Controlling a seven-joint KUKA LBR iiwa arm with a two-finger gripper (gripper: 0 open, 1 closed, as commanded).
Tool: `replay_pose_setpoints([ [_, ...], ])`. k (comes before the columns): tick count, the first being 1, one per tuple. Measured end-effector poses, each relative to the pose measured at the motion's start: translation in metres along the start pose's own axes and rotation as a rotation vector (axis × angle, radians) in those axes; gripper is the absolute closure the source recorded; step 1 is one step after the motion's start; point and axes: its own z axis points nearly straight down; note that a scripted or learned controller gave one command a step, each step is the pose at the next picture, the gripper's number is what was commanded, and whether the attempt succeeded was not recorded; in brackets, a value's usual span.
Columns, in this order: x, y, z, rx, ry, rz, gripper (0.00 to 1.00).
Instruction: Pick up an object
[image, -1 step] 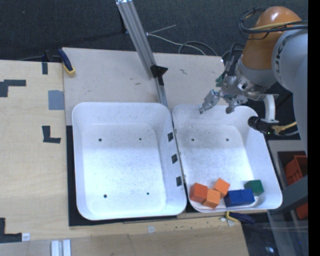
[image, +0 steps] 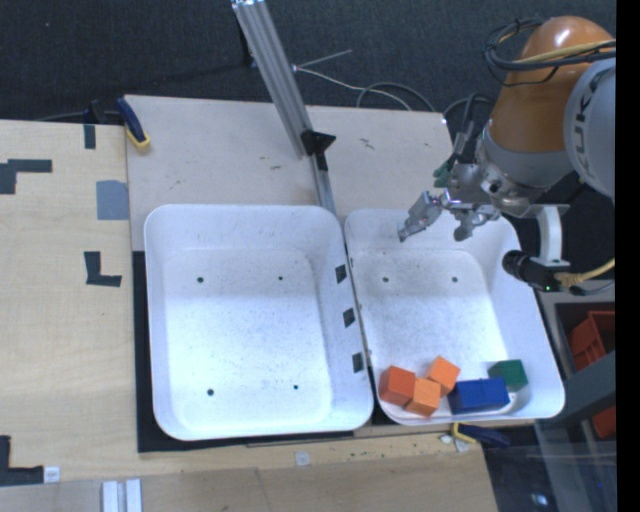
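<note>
We've got the two-finger metal gripper (image: 437, 226) hanging over the far rim of the right-hand shallow white bin (image: 430, 300), and its two dark fingers look spread apart with nothing between them, so we're carrying nothing at this point. It hangs from the grey arm with the orange band (image: 545, 75), which comes in from the right side of the view. Now, where's our target? Everything worth grabbing is bunched at the opposite end of this same bin, down in the near corner: an orange cube-like block (image: 398, 383), a second orange block (image: 443, 373) tilted beside it, a third small orange block (image: 425, 397) tucked between and just in front of them, a long blue rectangular block (image: 478, 396) lying with its long axis across the bin along the near wall, and a small green block (image: 510, 373) at the blue one's right end. So, as we judge it, the pieces lie straight toward the near edge from the gripper, well apart from it, slightly to the right. The left-hand white bin (image: 250, 320) sits alongside on the pale wooden bench (image: 60, 300). We'd reckon the blue block's short width offers the cleanest pinch, though its neighbours crowd it closely.
</note>
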Motion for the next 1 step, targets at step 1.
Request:
replay_pose_setpoints([
  [1, 0.0342, -0.0503, 0.0417, 0.01, 0.001, 0.001, 0.0],
])
